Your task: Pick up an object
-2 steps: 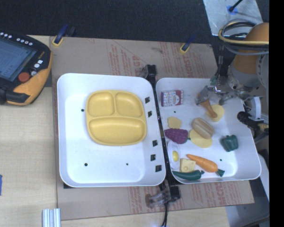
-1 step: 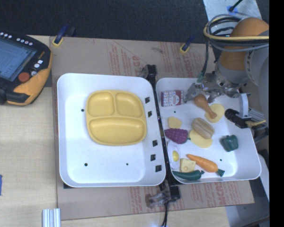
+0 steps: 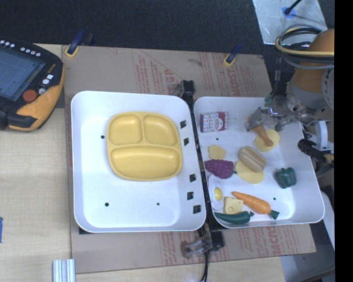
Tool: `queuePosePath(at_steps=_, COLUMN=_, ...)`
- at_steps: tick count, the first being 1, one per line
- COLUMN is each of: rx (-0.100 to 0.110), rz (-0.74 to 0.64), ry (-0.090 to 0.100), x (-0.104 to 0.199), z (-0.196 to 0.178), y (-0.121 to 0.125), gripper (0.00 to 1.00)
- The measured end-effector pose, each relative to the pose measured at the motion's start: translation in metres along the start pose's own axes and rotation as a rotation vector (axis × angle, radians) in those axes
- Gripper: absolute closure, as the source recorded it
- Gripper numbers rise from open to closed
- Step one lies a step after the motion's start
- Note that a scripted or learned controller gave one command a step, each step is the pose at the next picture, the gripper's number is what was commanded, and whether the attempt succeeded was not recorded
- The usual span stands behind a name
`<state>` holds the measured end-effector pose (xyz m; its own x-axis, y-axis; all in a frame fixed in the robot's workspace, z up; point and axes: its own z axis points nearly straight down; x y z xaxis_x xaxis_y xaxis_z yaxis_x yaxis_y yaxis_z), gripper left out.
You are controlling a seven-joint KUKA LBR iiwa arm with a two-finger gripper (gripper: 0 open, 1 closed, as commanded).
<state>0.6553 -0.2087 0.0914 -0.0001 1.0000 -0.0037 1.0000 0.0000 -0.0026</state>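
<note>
My gripper [image 3: 272, 121] hangs over the back right part of the right bin [image 3: 306, 213], its fingers open. Just in front of it, a small orange-brown piece [image 3: 261, 135] lies on a pale yellow slice [image 3: 270, 140], and nothing sits between the fingers. Toy food fills the bin: a red and white carton [image 3: 213, 121], purple grapes [image 3: 219, 168], a hot dog bun [image 3: 251, 158], a green pepper [image 3: 285, 177], a carrot [image 3: 253, 202], a cheese wedge [image 3: 233, 205] and a green pod [image 3: 234, 218].
The left bin [image 3: 88, 204] holds a yellow divided plate [image 3: 145, 145]. A teach pendant [image 3: 17, 93] lies on the bench at far left. A black clip strip [image 3: 195, 157] runs between the bins. The arm's cables and orange band [image 3: 309, 46] rise at the right.
</note>
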Motion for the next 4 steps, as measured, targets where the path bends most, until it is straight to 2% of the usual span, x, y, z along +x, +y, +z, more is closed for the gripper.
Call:
queuePosePath(at_steps=1, rx=0.008, rz=-0.002, ry=0.005, x=0.011, z=0.0, y=-0.101, gripper=0.0)
queuePosePath(at_steps=2, rx=-0.005, rz=-0.011, ry=0.005, x=0.068, z=-0.022, y=-0.048, gripper=0.0)
queuePosePath(at_steps=3, rx=-0.004, rz=-0.005, ry=0.001, x=0.023, z=-0.009, y=0.003, gripper=0.0)
queuePosePath(at_steps=4, rx=0.003, rz=-0.009, ry=0.005, x=0.078, z=0.0, y=-0.002, gripper=0.0)
